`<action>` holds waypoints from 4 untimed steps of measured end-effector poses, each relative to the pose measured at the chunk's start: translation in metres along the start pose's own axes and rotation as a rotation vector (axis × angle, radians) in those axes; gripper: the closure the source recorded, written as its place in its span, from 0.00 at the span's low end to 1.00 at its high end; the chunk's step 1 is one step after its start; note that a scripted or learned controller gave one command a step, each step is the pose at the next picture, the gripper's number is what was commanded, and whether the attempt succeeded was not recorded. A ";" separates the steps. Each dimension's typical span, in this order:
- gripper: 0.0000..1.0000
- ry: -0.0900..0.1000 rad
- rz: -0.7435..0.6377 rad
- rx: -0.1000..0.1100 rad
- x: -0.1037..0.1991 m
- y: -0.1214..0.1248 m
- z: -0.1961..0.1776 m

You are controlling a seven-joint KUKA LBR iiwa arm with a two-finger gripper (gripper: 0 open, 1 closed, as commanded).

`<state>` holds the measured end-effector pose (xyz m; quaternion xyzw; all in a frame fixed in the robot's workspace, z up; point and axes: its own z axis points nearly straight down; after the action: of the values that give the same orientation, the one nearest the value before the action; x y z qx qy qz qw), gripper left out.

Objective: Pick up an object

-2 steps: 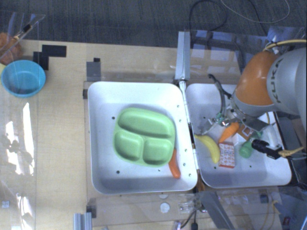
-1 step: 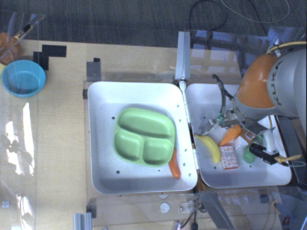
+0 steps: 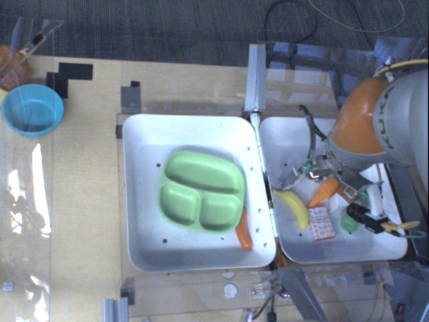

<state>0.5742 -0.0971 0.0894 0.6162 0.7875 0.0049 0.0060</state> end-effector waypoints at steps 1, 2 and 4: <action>0.00 0.001 0.138 0.001 -0.004 -0.004 0.000; 0.00 -0.002 -0.007 0.000 0.008 -0.011 0.000; 0.00 -0.002 0.135 -0.007 0.022 -0.076 -0.002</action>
<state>0.4947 -0.0942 0.0906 0.6678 0.7442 0.0072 0.0088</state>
